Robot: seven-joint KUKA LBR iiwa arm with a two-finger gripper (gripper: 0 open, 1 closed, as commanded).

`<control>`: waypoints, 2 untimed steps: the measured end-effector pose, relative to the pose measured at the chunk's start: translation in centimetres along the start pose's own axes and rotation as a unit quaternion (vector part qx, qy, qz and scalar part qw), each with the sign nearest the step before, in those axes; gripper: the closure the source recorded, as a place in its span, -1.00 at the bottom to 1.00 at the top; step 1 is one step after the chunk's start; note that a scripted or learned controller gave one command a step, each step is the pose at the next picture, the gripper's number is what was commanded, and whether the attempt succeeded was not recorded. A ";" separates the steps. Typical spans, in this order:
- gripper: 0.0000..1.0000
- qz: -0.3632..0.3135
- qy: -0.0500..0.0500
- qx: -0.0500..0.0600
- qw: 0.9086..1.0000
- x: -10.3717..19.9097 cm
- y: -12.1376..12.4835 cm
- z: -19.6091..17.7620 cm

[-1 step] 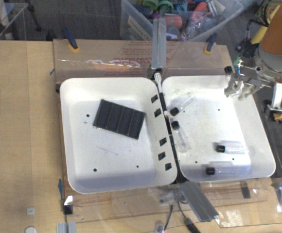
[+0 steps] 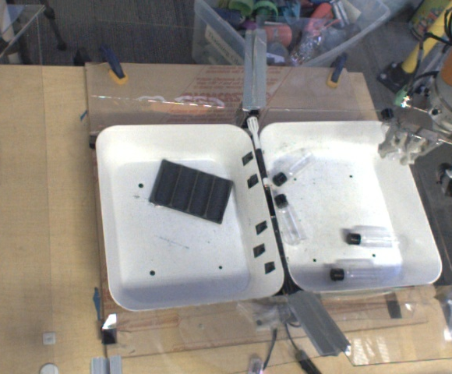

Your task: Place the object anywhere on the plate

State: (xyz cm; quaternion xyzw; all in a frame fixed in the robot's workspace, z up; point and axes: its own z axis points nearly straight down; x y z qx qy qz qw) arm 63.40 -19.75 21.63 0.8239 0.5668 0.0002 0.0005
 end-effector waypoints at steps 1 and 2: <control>1.00 0.001 -0.001 0.000 1.000 2.4 2.6 2.5; 1.00 0.114 0.000 0.001 0.993 1.8 -1.0 -3.9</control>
